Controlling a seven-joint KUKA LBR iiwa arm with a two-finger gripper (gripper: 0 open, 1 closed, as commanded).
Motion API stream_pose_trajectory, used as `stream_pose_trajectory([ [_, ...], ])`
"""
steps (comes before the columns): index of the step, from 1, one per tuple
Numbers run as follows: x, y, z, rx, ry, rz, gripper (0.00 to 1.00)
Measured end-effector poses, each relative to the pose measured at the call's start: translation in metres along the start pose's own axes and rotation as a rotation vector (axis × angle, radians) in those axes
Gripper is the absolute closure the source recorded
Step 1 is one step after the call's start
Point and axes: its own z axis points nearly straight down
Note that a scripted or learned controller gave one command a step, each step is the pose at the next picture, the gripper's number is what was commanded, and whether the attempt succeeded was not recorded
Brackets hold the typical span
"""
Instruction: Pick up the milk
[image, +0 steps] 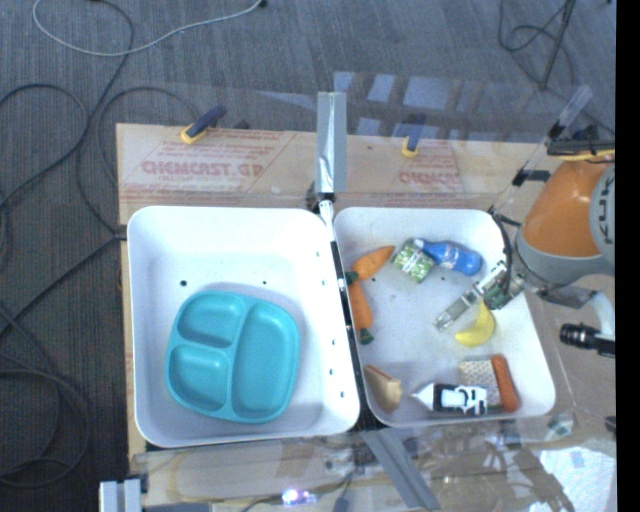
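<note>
The milk lies on its side near the front edge of the right bin, a small white bottle or carton with a dark cow-patch label, its narrow end pointing left toward a tan cone-shaped piece. Just behind it sits a speckled pale block, and a red-orange sausage-like toy lies touching or nearly touching its right end, so that corner is crowded. The gripper hangs over the middle of the bin, apart from the milk, right beside a yellow banana; its slim metal fingers point down and left, and from here I cannot tell whether they are spread or closed, though nothing shows between them. The milk looks like a light, hollow plastic toy, stiff enough to take a squeeze, but smooth and rounded, so I'd expect it to roll or squirt out if pinched off-centre. The best hold seems to be across the short width of the body, mid-length, jaws coming down front and back, where the gap to the block is tight. The left bin holds a teal divided plate, well out of the way.
</note>
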Motion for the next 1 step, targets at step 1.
stream_pose_trajectory([
  [1, -0.0213, 0.0289, -0.0344, 0.002, -0.004, -0.075, 0.0],
])
